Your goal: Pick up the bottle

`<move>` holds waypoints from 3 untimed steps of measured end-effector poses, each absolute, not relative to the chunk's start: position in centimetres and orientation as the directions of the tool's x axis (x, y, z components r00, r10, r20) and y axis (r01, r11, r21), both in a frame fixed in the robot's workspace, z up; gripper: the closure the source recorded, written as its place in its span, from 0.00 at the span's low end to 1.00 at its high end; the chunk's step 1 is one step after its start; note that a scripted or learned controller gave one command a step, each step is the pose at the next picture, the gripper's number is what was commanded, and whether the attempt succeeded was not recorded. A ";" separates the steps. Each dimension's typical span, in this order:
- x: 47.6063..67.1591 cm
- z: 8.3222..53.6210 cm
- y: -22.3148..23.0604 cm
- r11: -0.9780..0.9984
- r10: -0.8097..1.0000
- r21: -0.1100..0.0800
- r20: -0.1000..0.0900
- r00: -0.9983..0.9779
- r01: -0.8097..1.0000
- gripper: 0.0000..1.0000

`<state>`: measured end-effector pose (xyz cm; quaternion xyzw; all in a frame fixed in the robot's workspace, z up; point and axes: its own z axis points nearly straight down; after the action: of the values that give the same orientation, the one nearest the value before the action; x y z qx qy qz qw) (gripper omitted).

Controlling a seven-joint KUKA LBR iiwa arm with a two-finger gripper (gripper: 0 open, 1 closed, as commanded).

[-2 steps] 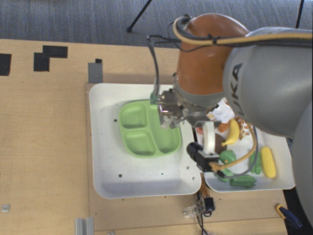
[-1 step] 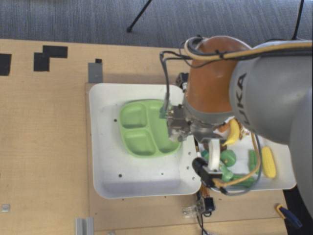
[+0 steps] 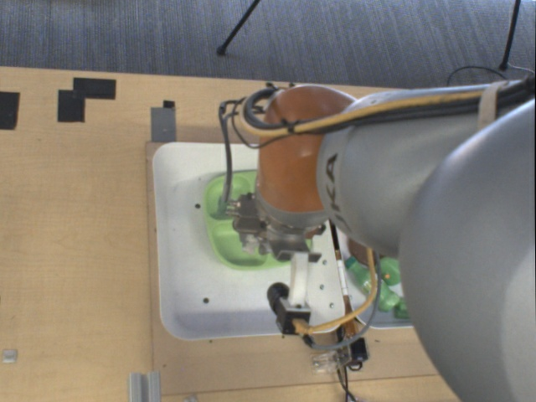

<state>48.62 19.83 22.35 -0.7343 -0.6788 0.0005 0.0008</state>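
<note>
Grey arm casing [image 3: 452,224] fills the foreground on the right, its orange band [image 3: 289,153] hanging over the left white bin [image 3: 180,249], which serves as landmark. Gripper [image 3: 270,243]: seen from above, low over the bin's middle and directly over a pale green object [image 3: 224,224] lying on the bin floor. Whether its tips stand apart or together cannot be told, as the wrist body hides them. Bottle: likely the pale green object, which pokes out to the left of the wrist; its neck and cap are hidden, so its lie cannot be read. More green items [image 3: 381,276] rest to the right of the bin, past its right wall, partly behind a cable [image 3: 368,296]. Judged step: the descent or closing onto the bottle. To do it well, the tool should straddle the body across its narrow width, centred, and close fully before lifting straight up, clear of the bin's walls. A glancing, off-centre pinch would probably squirt the smooth plastic sideways.
</note>
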 end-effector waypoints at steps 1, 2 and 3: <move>48.7 28.4 23.5 -0.234 0.972 0.000 0.001 0.234 0.972 1.00; 48.7 26.3 18.8 -0.156 0.988 0.000 0.000 0.156 0.988 1.00; 48.7 25.9 9.1 -0.028 1.000 0.001 0.000 0.028 1.000 1.00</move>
<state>48.71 9.11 25.90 -0.7168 -0.6973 -0.0005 -0.0003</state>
